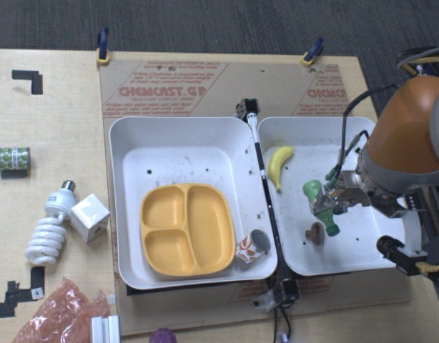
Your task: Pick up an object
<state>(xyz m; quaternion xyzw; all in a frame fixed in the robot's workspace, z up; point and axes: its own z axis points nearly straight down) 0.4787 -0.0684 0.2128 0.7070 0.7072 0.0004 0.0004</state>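
Note:
My gripper is low over the middle of the right bin, reaching in from the right. A long green toy runs slantwise between the fingers, one end sticking out up-left and the other down-right, and the gripper is shut on it. A small brown object lies just below the gripper. A yellow banana lies at the bin's upper left, apart from the gripper.
The left bin holds a yellow divided plate and a small tipped cup at its lower right corner. On the bench to the left lie a spiral light bulb, a white cube, a green can and a red mesh bag.

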